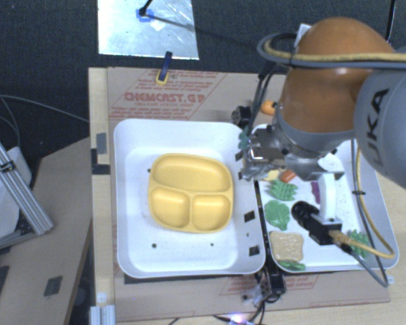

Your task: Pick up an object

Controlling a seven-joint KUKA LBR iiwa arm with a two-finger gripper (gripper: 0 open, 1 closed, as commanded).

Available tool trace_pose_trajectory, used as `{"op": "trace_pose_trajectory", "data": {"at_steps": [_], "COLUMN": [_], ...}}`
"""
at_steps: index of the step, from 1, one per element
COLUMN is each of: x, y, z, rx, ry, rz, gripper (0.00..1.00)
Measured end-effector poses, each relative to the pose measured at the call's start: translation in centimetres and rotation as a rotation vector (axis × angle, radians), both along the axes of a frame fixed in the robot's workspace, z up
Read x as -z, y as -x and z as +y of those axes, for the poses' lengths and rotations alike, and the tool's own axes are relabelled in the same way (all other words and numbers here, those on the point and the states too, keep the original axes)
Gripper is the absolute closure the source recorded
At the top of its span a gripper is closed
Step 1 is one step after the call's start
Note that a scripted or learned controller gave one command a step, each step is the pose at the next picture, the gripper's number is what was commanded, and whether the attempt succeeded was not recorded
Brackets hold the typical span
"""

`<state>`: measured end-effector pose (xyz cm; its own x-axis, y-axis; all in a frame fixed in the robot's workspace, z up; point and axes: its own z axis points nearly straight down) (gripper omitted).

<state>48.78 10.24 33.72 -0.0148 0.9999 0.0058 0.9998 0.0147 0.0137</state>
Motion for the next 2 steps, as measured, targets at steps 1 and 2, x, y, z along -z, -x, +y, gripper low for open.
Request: {"op": "trace_pose_trajectory", "data": {"at_steps": [1,2], "x": [-6.0,6.9], "y": [0.0,0.3], "z": [-5.0,-11.3], "rx": [0.017,0.021], "ry": [0.005,0.009], "rz": [0.004,0.024], "gripper": [1.0,1.0]}}
